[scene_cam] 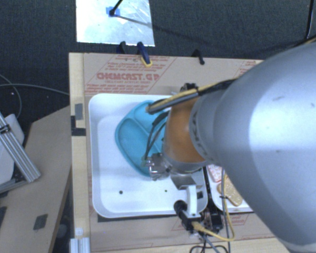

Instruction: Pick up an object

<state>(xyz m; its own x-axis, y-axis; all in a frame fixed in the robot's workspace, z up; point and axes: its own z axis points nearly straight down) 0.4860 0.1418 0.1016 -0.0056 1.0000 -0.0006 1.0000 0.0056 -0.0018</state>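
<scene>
Lying in the left white bin [102,157], a translucent blue divided tray [134,138]; tool grip indiscernible.

White bin [108,194] at frame centre-left, holding a translucent light-blue divided tray [134,138]. Grey arm [268,141] fills the right, with an orange band [181,136] at centre. Tan cardboard sheet [129,73] with red lettering above the bin, silver reflective panel [113,15] upper left on dark speckled floor [31,36].

Blue dish [132,136] (upper right); bin [108,194] floor around it
</scene>
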